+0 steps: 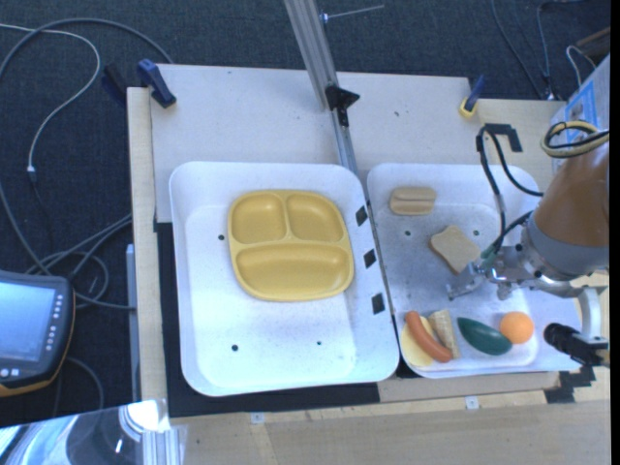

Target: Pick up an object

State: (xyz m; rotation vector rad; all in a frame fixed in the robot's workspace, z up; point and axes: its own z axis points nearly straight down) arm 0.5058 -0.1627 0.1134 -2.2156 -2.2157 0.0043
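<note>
The gripper hung low in the middle of the right bin, just below the toast slice; whether its claw was wide or narrow could not be told. Nothing showed between its parts. The hot dog, green pepper and orange crowded the near edge, so a descent there risked a glancing, empty close.

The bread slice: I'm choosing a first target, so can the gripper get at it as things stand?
Probably yes. The bread slice lies flat and apart from other food in the right bin, with the gripper just beside it.
</note>
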